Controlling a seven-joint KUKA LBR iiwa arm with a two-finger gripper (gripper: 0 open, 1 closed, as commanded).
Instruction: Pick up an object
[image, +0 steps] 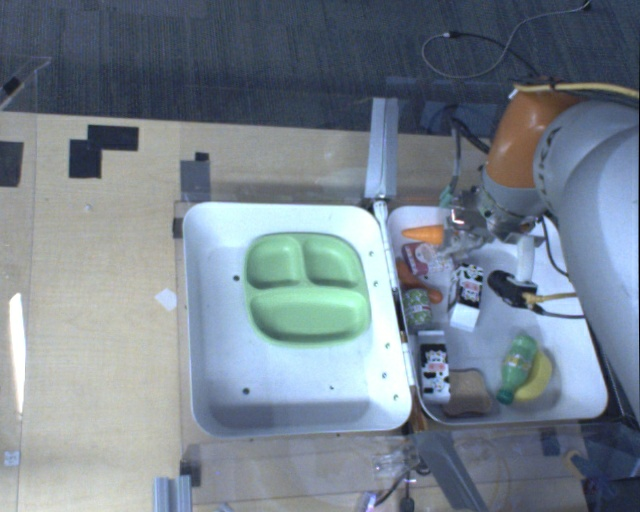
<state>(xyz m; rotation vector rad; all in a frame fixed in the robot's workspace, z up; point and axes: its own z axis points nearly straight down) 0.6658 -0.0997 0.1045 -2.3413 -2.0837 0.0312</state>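
Note:
The right white bin holds the loose objects. An orange carrot lies at its far left corner, with a clear red-tinted packet just in front of it. My gripper hangs low over the bin's far end, just right of the carrot and above a cow-patterned carton. Its tip is dark and cluttered by cables. Nothing is visibly lifted off the bin floor.
Nearer the front lie a second cow-patterned carton, a brown block, a green bottle and a banana. A green divided plate sits in the left bin. The arm's body covers the right bin's far right side.

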